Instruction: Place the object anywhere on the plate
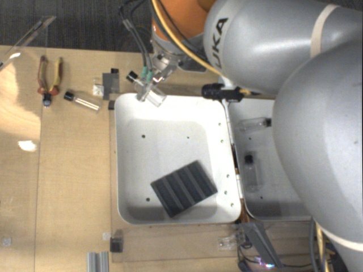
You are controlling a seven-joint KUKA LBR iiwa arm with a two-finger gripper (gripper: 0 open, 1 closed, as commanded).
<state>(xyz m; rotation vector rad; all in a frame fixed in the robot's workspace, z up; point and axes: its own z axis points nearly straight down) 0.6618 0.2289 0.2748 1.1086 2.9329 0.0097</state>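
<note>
A dark ribbed rectangular plate (184, 188) lies tilted in the near part of the left white bin (127, 169). My gripper (150, 93) hangs over the bin's far left corner, well away from the plate. Its tip looks pale and blurred against the bin rim, so I cannot make out anything held there. The grey arm (272, 33) with its orange band covers the upper right of the view.
The arm hides most of the right bin (255, 205); a small dark piece (248, 159) shows near its left wall. On the wooden bench to the left lie red-handled pliers (49, 77), a small tube (82, 100) and a black bracket (111, 84).
</note>
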